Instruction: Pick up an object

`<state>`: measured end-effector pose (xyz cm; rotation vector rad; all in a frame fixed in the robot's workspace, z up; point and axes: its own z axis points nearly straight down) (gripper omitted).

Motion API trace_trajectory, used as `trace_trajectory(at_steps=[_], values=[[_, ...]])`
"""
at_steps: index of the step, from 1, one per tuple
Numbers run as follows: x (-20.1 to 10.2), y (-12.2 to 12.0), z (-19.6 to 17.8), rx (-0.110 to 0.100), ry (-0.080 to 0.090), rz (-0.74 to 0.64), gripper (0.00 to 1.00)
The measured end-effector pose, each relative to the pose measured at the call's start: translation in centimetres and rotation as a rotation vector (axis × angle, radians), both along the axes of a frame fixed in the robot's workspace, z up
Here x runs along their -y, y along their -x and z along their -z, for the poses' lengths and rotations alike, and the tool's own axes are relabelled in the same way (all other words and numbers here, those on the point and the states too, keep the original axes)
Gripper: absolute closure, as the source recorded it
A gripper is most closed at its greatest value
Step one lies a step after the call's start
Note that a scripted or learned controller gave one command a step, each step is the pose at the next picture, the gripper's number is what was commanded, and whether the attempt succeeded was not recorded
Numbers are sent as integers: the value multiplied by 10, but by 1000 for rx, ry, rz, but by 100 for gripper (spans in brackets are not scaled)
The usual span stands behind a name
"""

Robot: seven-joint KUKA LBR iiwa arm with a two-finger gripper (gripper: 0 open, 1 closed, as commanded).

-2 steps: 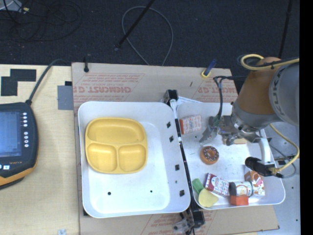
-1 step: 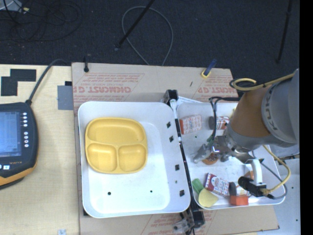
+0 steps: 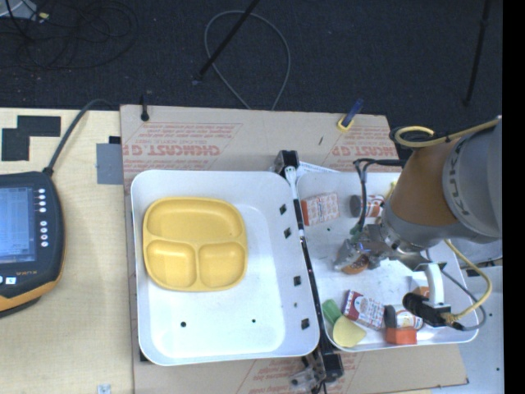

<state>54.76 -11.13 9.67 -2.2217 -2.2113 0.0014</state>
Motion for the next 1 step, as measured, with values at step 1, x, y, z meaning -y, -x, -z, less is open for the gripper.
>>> trace_trajectory(at_steps=[1], values=[[-56, -18, -115, 13, 2, -11, 100]])
